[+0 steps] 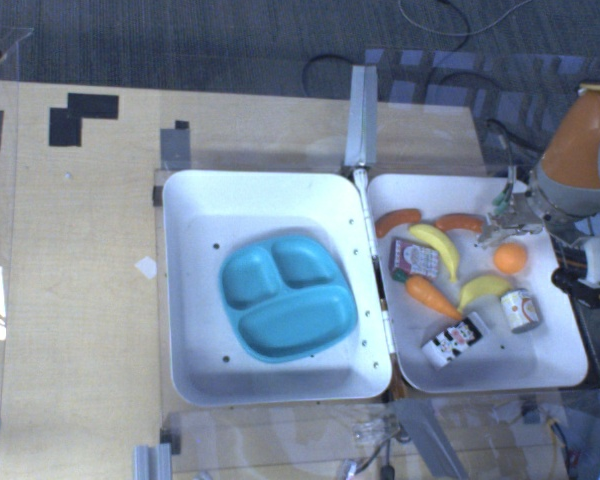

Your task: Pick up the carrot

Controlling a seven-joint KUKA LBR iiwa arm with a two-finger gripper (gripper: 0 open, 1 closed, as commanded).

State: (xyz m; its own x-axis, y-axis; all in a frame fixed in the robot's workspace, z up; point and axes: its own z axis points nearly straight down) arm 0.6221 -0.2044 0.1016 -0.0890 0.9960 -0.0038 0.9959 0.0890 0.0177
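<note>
The carrot (430, 295), orange with a green stub at its left end, lies slantwise in the middle of the right bin (540, 368). It rests between a purple packet (416, 259) and a curved banana (483, 289). My gripper (507, 220) hangs over the bin's upper right part, above a sausage (460, 223) and an orange (511, 258). It is well to the upper right of the carrot and nothing shows between its fingers.
The right bin also holds a second banana (436, 244), another sausage (397, 221), a small can (521, 311) and a black-and-white carton (452, 341). In the left bin (195, 298) lies a blue divided plate (286, 295).
</note>
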